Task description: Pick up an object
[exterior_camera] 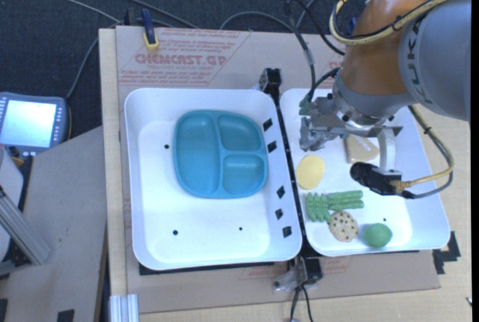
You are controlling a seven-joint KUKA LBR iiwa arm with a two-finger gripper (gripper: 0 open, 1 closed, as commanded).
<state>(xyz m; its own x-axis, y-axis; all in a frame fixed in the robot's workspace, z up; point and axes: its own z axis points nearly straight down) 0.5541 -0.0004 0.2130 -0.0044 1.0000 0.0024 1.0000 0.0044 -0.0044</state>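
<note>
Blue divided tray [220,154] in left bin [150,186], end effector [320,135] above yellow object [310,171] in right bin [426,219]

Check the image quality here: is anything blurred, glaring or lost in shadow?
Camera view: even, soft light; the blue tray and the small items in the right bin are reasonably sharp. The arm close to the lens looks soft and hides part of that bin. The small screen at left is washed out.
</note>
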